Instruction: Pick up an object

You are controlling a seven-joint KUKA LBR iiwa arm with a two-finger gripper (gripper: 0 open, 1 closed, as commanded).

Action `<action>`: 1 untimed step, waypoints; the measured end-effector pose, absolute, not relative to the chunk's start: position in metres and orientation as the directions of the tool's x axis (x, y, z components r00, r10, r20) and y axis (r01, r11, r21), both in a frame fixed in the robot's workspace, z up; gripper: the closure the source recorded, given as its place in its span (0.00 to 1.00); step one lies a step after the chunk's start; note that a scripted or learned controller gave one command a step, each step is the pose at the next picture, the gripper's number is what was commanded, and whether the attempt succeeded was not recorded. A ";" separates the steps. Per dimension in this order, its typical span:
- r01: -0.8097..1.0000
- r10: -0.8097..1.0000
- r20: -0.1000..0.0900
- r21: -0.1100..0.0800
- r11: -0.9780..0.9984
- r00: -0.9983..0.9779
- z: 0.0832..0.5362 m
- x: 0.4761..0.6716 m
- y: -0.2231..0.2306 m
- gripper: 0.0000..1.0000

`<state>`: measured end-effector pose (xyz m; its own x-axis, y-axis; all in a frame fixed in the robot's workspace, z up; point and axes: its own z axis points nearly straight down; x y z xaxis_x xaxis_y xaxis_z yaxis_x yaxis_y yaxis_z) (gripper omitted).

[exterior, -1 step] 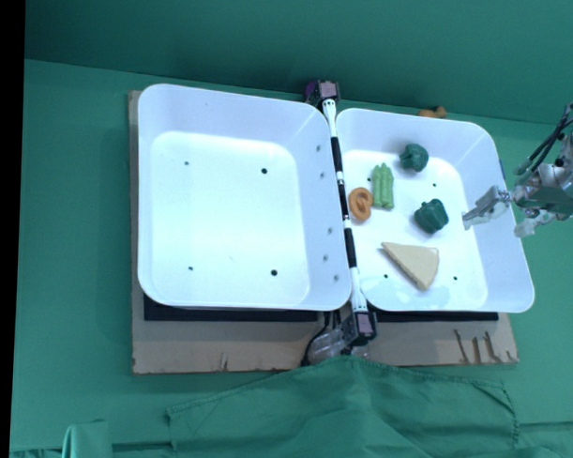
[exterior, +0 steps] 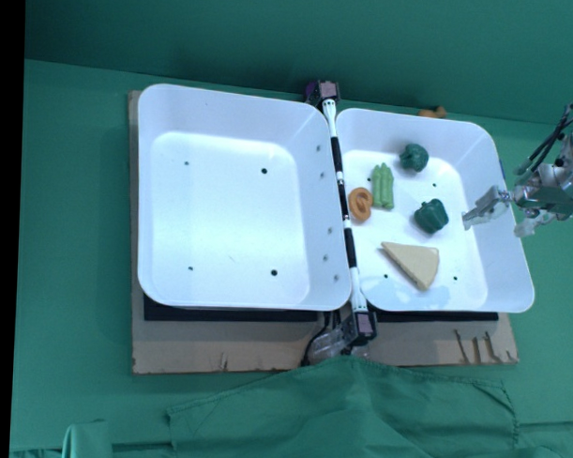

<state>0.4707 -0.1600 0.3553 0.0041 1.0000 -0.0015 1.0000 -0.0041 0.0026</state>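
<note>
We are counting two green peppers point(exterior: 414, 157) point(exterior: 431, 215), one asparagus bundle point(exterior: 383, 185), one orange ring point(exterior: 361, 204) and one cheese wedge point(exterior: 413, 263), all lying in the right bin point(exterior: 510, 283). The gripper point(exterior: 503, 212) is hovering open over its right rim, holding nothing. The bins are resting on cardboard point(exterior: 216, 360) over green cloth point(exterior: 71, 216).
</note>
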 end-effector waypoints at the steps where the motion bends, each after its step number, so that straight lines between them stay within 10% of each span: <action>1: 1.000 1.000 -0.001 -0.002 -0.005 0.005 0.313 0.477 -0.161 0.00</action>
<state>0.4768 -0.1611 0.3126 0.0047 1.0000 -0.0005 1.0000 -0.0047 -0.0020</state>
